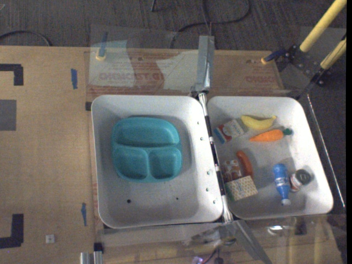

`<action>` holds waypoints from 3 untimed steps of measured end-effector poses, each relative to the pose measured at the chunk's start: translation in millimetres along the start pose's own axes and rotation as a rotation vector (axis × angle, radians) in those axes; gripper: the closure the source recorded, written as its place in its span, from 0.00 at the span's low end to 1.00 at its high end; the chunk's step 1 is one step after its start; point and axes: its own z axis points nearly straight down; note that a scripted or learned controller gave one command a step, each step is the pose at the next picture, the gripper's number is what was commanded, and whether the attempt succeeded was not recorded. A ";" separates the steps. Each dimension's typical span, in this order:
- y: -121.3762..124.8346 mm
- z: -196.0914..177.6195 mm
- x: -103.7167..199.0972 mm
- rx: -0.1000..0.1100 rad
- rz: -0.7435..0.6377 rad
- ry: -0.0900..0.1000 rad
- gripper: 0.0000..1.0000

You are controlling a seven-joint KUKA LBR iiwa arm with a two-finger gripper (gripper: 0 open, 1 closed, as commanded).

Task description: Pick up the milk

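**Camera view: milk sits against the right bin's inner wall**

The milk carton (232,129) lies in the right bin (308,120), close to the wall shared with the left bin and just left of the banana (257,121). Its long axis runs roughly across the view. Judged from this, a reach from the right must cross the bin. The gripper's state cannot be told.
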 end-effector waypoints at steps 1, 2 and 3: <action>1.7 -10.9 0.8 -0.004 -0.003 -0.003 1.00; 102.0 22.8 8.2 0.007 0.205 0.005 1.00; 73.8 22.7 3.3 0.012 0.303 0.006 1.00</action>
